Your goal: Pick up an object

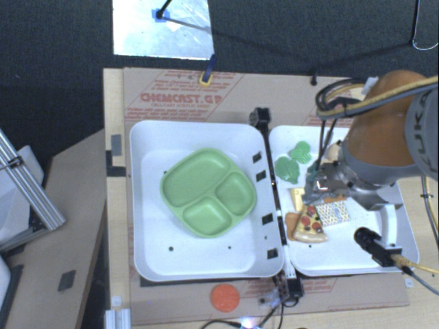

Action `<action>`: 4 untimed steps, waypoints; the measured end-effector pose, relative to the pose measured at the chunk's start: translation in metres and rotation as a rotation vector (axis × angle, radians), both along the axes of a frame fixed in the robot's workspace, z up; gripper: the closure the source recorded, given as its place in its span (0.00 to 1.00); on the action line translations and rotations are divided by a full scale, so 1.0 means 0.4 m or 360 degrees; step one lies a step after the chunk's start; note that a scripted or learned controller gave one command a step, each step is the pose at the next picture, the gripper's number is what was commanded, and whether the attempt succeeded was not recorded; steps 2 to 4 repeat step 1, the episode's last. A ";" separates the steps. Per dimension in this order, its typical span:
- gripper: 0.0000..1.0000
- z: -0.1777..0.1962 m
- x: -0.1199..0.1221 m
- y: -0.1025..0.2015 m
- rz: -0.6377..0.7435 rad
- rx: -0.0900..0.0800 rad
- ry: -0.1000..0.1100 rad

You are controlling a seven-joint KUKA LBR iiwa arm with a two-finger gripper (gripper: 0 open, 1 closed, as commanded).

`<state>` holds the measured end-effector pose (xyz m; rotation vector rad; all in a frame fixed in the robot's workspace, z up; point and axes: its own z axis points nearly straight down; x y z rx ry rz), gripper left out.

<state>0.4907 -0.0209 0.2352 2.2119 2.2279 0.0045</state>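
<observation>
Camera view gives you the worktop [75,177] from above, with two shallow white bins side by side. Your left bin [147,252] carries a green divided plate [209,192] near its centre, tilted so its corners point to about 12, 3, 6 and 9 o'clock. Your right bin [343,256] holds the small things: two green leaf-shaped pieces [293,160] at about 10 o'clock in that bin, a pizza-slice toy [307,226] near its middle at the left, and a patterned card [334,213] just beside the pizza at 2 o'clock from it. The arm [391,132] enters from 3 o'clock and hangs over the right bin, its orange band uppermost. The claw [321,184] sits low above the card and pizza, between them and the leaves; you cannot tell how far it is open, nor whether it has hold of anything. An orange disc [224,297] lies on the board at 6 o'clock, outside the bins
</observation>
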 end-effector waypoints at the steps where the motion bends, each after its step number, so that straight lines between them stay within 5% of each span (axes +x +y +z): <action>1: 1.00 -0.054 -0.004 0.004 -0.0009 -0.0001 0.0006; 4: 1.00 -0.054 -0.004 0.004 -0.0009 -0.0001 0.0006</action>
